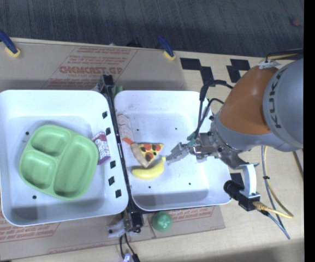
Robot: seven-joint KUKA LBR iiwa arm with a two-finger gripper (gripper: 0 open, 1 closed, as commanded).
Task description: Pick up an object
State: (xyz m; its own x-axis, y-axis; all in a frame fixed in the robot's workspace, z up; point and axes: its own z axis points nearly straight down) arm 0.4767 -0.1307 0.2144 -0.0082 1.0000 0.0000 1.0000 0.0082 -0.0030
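Observation:
A toy pizza slice (147,151) lies in the right bin (162,198), with a yellow banana (150,171) just below it and a small orange piece (126,140) to its upper left. My gripper (174,153) reaches in from the right, low over the bin floor, its tips just right of the pizza slice and the banana's end. Nothing shows between its tips. The grey arm with its orange band (250,105) looms over the bin's right side.
A green divided plate (59,161) fills much of the left bin (15,111), with a small wrapped packet (102,146) at its right wall. A green ball (161,220) sits on the cardboard below the right bin. Blue clamps hold the cardboard's far edge.

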